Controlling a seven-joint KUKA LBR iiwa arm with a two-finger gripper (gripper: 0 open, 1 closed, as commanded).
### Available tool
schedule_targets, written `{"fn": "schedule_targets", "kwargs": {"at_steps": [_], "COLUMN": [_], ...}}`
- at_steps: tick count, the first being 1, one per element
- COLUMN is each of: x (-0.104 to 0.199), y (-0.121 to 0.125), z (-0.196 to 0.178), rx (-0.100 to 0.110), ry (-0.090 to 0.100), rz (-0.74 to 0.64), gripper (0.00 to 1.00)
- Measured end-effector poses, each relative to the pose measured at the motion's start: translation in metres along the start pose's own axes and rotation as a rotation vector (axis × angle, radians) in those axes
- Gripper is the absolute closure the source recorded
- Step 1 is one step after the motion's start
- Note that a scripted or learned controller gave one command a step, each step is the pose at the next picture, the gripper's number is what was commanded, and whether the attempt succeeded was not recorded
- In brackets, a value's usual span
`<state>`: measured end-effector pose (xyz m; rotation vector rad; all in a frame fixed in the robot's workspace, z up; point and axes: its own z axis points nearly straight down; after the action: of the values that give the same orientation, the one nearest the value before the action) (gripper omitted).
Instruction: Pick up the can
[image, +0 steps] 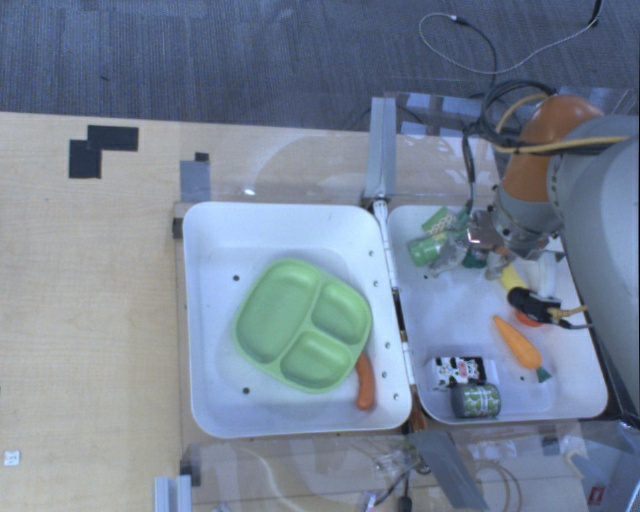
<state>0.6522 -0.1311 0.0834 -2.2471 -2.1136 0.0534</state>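
A grey arm with an orange band reaches in from the right over the right shallow white bin (590, 400), and its tool (470, 240) sits low over that bin's far left part. From this angle I cannot tell whether the tool is apart or together, and nothing can be seen clamped in it.

Just left of the tool, touching it or nearly so, lies a light green crumpled container (430, 243); what it is exactly is not clear. The dark green cylindrical can (477, 400) lies on its side at the near edge of the same bin, well apart from the tool. It is pressed against a small black-and-white patterned carton (460, 371) just behind it. An orange toy carrot with a green tip (519, 343) lies to the right of the carton, and a small yellow piece (510, 276) rests near the arm.

The left shallow white bin (215, 300) holds a light green divided plastic plate (303, 325), with an orange-brown sausage-shaped toy (365, 383) beside the plate's near right corner. Both bins stand on a pale wooden desk (90, 300).
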Motion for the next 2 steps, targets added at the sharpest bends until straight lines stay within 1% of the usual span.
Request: {"fn": "schedule_targets", "kwargs": {"at_steps": [1, 2], "x": [0.054, 0.039], "y": [-0.017, -0.005], "z": [-0.100, -0.009], "rx": [-0.069, -0.067], "ry": [-0.005, -0.005], "rz": [0.258, 0.271], "gripper": [0.00, 0.00]}}
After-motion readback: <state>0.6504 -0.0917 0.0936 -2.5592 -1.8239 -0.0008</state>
